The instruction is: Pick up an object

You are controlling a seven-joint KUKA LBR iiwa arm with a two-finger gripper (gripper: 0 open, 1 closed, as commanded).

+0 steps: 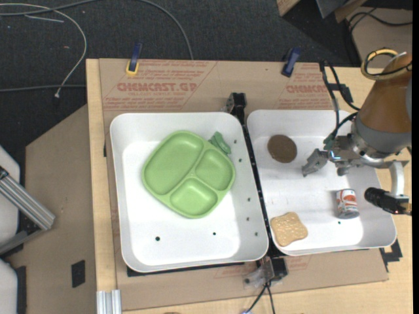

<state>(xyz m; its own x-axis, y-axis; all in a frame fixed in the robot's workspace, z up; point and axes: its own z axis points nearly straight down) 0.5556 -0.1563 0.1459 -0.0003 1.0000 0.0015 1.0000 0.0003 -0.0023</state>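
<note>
In the right bin (373, 237) lie a round brown cookie (282, 148), a tan square cracker (288, 229) near the front edge, and a small red and white can (347, 203) on its side. My gripper (327, 167) hangs over the middle of this bin, to the right of the cookie and above the can. Its fingers (313, 164) are spread open with nothing between them. The arm's orange band (387, 103) rises behind it at the right.
The left bin (131, 227) holds a green divided plate (188, 173) with a small dark green piece (221, 142) at its upper right corner. A black divider (252, 175) separates the bins. Cardboard and blue clamps (135, 56) frame the bench.
</note>
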